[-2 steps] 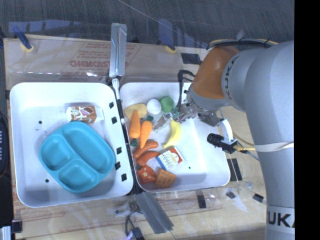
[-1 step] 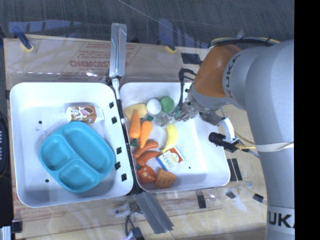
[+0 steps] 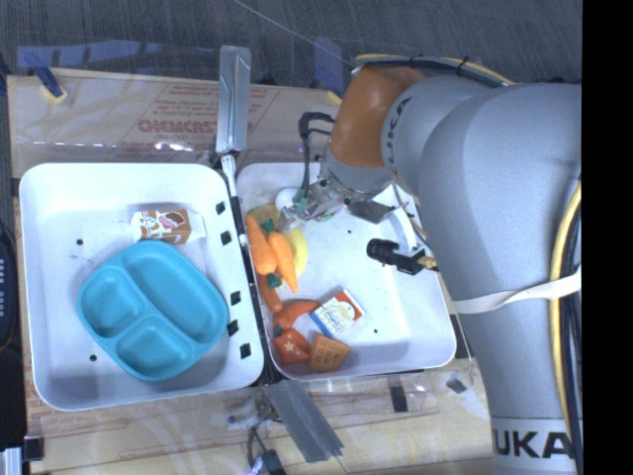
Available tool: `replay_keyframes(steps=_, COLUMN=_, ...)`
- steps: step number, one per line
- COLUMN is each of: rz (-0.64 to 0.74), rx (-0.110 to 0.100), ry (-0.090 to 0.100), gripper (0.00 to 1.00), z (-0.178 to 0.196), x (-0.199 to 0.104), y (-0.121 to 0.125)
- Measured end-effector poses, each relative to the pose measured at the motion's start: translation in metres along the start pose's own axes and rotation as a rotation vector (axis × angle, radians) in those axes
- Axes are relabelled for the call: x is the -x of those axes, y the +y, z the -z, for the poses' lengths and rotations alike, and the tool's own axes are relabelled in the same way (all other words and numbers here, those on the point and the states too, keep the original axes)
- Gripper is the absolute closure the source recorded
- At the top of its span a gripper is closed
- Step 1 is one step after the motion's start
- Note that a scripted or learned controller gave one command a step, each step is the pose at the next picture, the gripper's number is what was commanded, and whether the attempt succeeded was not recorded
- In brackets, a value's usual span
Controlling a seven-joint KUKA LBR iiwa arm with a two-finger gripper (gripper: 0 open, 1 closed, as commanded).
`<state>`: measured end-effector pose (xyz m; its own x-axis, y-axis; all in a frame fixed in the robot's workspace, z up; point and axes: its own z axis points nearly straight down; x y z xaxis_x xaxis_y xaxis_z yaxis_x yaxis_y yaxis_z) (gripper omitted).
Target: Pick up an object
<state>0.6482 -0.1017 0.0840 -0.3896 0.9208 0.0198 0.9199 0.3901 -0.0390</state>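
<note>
Orange carrots (image 3: 272,250) lying at the left side of the right bin (image 3: 415,336), long way running from 11 to 5 o'clock, just toward 8 o'clock from the gripper (image 3: 315,204), its grip too blurry to tell.

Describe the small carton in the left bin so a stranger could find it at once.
Look in the left bin, the one holding the blue divided plate. Just above the plate lies a small brown-and-white carton. It is the bin's one boxy, printed item.
</note>
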Motion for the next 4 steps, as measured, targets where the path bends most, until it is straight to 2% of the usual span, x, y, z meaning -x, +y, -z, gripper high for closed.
replay_keyframes(steps=1, rz=-0.003, rx=-0.008, ry=0.004, gripper=0.00, z=0.001, x=0.001, y=-0.002)
replay_keyframes(steps=2, rz=0.138, rx=0.044, ry=-0.026, gripper=0.00, z=0.111, x=-0.061, y=-0.024)
replay_keyframes(steps=3, rz=0.137, rx=0.036, ry=-0.022, gripper=0.00, z=0.106, x=-0.061, y=-0.026)
replay_keyframes(steps=4, rz=0.326, rx=0.036, ry=-0.028, gripper=0.00, z=0.107, x=-0.036, y=-0.024)
